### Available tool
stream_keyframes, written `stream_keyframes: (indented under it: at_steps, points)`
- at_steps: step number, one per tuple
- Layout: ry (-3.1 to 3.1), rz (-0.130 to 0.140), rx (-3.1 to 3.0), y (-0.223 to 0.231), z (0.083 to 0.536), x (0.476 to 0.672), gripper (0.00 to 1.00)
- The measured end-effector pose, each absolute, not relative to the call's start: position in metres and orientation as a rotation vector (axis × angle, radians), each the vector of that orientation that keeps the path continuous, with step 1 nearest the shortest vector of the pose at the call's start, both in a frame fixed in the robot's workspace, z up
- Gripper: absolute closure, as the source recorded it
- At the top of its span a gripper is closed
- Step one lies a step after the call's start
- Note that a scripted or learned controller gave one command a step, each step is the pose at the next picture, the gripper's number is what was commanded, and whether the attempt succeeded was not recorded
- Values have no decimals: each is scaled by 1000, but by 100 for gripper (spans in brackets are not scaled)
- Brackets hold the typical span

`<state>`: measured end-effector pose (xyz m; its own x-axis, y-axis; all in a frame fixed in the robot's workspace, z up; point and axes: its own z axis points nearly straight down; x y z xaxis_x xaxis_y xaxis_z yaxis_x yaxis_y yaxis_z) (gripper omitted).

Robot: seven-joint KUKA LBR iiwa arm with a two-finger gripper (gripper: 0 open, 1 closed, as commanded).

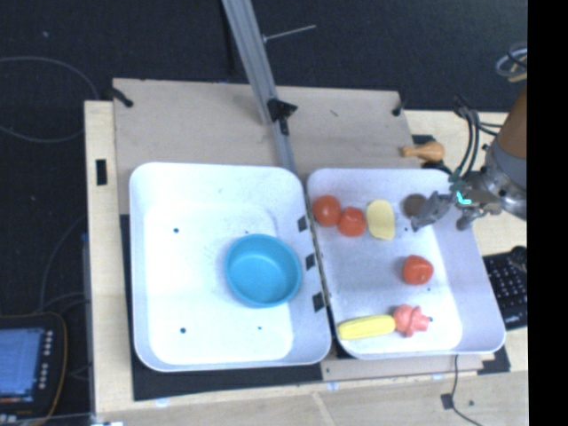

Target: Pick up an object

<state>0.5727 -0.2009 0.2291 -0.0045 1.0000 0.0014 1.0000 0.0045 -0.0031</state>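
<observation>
Candidate objects all lie in the right bin [475, 304]. Along its far part: two red balls, one [326, 209] touching or nearly touching the other [351, 222], then a pale yellow piece [381, 219] just to their right. Mid-bin, toward the right: a lone red-orange ball [417, 270], well apart from the rest. At the near edge: a yellow banana-like toy [366, 327] lying flat, its right end touching a pink toy [409, 319].

The lone ball has free space on every side, so it looks the easiest pick; the far row and the near pair are crowded, and the fingers would likely nudge a neighbour.

The gripper [437, 208] sits over the far right part of this bin, just right of the pale yellow piece and beyond the lone ball. It is dark and small here; I cannot tell how wide the tool stands, and nothing is seen held in it. Judged: pick not yet made, approach stage.

The left bin [151, 238] holds a blue bowl [262, 270], upright, near its middle. A grey bar [253, 56] slants from the far side down to the seam between the bins. A small orange item [422, 151] lies on the bench [195, 118] beyond the right bin.
</observation>
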Motion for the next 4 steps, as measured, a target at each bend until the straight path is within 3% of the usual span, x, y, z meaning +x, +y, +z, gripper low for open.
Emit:
stream_keyframes:
  at_steps: [1, 3, 4]
  points:
    - [-2228, -3, -2217, -201, 232, 574, 0]
    - [-2220, 9, -2222, -221, 111, 570, 0]
    - [-2216, 5, -2229, -224, 102, 570, 0]
